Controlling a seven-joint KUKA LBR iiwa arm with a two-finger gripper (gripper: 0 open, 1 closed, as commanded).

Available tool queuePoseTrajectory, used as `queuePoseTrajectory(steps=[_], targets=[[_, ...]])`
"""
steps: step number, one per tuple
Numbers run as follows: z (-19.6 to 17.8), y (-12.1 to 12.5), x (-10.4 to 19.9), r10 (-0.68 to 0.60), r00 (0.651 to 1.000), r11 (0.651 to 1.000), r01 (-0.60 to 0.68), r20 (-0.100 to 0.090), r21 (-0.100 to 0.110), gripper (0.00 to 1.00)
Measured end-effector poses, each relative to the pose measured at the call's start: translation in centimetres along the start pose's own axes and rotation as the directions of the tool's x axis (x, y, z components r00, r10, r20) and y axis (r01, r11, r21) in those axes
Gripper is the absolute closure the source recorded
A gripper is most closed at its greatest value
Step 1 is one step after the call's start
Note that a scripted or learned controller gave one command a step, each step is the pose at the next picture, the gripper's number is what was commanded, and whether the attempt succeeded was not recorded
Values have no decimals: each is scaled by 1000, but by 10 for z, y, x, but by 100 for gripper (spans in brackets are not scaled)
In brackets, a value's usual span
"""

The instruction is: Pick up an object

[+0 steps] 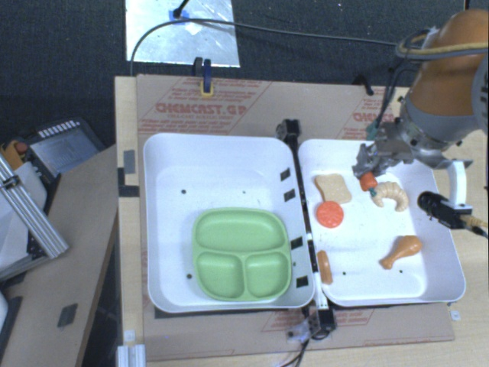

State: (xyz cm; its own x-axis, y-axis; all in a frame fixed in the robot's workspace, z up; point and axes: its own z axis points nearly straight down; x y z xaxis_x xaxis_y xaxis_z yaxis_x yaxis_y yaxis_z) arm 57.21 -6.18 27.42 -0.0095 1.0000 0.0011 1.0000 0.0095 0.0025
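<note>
Pincer (368, 176) over small orange piece (369, 180) — axis unclear, beside croissant (391, 195).

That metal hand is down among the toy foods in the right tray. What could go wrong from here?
The hand sits right where a small orange piece, the croissant and the bread slice crowd together, so it might nudge the neighbours or catch two at once. The orange piece looks small and could slip free when lifted. It is also close to the right bin's upper wall, so a sideways move might bump it.
</note>
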Motion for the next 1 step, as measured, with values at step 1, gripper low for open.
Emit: queuePoseTrajectory(steps=[1], targets=[[20,-8,51,1,1000,1000,-1,0,2,100]])
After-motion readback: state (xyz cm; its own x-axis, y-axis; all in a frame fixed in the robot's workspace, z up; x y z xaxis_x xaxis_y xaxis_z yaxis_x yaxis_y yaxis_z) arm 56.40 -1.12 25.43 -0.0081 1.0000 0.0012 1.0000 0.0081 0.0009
